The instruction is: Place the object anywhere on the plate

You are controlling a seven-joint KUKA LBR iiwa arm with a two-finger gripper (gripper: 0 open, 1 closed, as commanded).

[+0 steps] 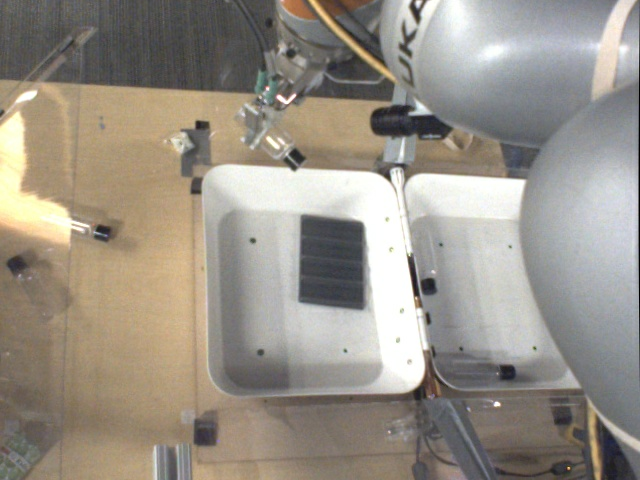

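Dark ribbed plate [332,261] flat in the left bin [226,368], gripper [268,128] above that bin's far edge, finger state unclear.

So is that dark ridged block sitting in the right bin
No, the dark ridged block lies flat in the left bin, near its middle; the right bin sits beside it.
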